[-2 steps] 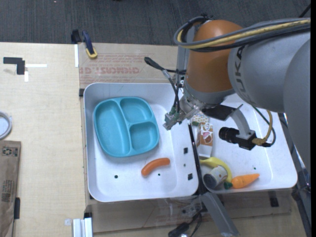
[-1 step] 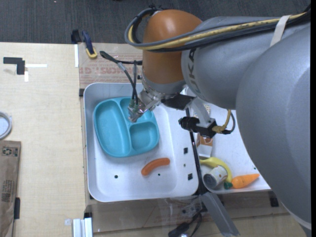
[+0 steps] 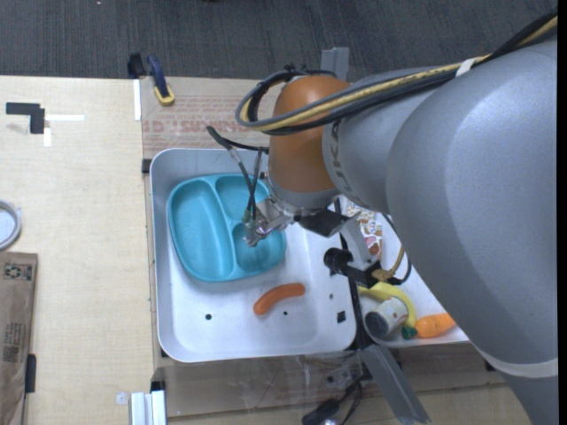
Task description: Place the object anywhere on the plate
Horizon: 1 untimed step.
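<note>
Camera view, looking down at a slant: grey arm (image 3: pixel 461 193) fills the right side, reaching in over the bins, orange band (image 3: pixel 306 140) above the wrist, black and yellow cables looped around it. Bench (image 3: pixel 71 202) pale wood, running left. Left bin (image 3: pixel 239 326) white and shallow. Blue plate (image 3: pixel 202 228), two compartments, lies in the bin's upper left part. Pincer (image 3: pixel 256 234) hangs over the plate's right compartment, close to the plate's surface; cannot tell whether its fingers are released or clenched, and nothing is seen between them. Orange sausage (image 3: pixel 279 297), the likely task object, lies on the bin floor just below the plate's lower edge, apart from it and well apart from the pincer. Right bin mostly hidden by the arm; at its lower edge a yellow banana (image 3: pixel 396 297), a carrot (image 3: pixel 434 326) and a small grey can (image 3: pixel 383 320) sit close together.
</note>
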Tool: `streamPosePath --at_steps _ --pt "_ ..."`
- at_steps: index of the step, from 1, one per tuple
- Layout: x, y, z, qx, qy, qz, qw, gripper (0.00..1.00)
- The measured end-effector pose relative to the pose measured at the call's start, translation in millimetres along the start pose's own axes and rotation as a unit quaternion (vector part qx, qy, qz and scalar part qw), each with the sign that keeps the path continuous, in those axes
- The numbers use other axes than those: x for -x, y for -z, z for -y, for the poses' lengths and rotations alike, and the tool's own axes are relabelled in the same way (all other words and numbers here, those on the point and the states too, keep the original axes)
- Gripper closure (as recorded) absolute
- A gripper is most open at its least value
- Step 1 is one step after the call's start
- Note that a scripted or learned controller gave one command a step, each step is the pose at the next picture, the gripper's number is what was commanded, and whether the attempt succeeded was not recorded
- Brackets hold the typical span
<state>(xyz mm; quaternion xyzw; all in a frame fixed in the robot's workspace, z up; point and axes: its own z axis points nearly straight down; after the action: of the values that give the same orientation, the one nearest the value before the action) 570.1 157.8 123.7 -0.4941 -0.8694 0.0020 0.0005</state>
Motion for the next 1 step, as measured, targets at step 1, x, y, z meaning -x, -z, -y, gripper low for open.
streamPosePath --at_steps 1 --pt "0.0 0.5 -0.3 0.001 0.0 0.0 1.0 0.0"
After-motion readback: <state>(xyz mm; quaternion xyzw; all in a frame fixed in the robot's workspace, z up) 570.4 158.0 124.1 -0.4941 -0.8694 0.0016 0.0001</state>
